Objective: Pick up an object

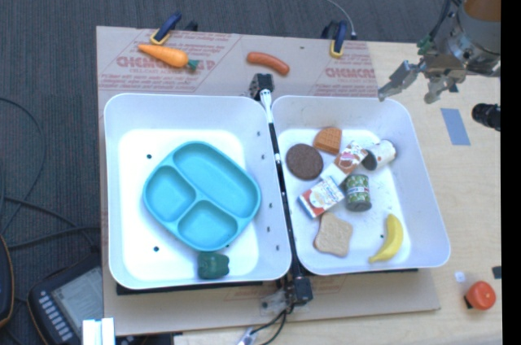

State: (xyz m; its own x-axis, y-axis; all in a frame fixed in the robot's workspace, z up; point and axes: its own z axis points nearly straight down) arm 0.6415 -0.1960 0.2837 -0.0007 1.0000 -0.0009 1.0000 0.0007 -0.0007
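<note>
My gripper point(409, 91) hovers open above the far right corner of the right bin point(423, 172), with nothing between its fingers. In that bin lie a brown cookie point(304, 161), an orange waffle piece point(328, 139), a red-and-white packet point(350, 156), a white-and-dark mushroom-like piece point(379, 153), a green can point(356, 191), a flat white packet point(323, 196), a bread slice point(334, 235) and a banana point(389, 238). All of them sit below and to the left of the gripper.
The left bin point(122, 172) holds a blue divided plate point(201, 194) and a green pepper point(212, 264) at its near edge. A carrot point(167, 55) and a sausage point(268, 63) lie on the cardboard behind the bins. An orange object point(480, 296) rests on the bench at the near right.
</note>
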